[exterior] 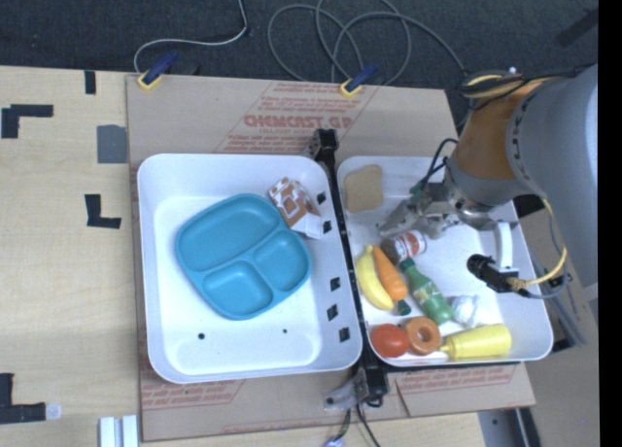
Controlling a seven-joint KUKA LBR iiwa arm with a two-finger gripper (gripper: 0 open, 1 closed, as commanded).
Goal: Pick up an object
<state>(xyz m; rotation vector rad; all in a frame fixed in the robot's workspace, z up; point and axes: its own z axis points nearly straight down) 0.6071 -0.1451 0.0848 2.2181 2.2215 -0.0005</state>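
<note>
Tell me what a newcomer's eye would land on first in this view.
The big light-blue plastic divided plate lying in the left white bin stands out first, with a small brown-and-white wrapped packet at its upper right edge. Next comes the grey arm's gripper low in the right white bin, just above a cluster of toy foods: yellow banana, orange carrot, green bottle.

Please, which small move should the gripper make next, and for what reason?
Probably lower a little onto the small can. The gripper sits right above it in the right bin, and no object shows between its fingers. The carrot and banana lie close, so go slowly.
</note>
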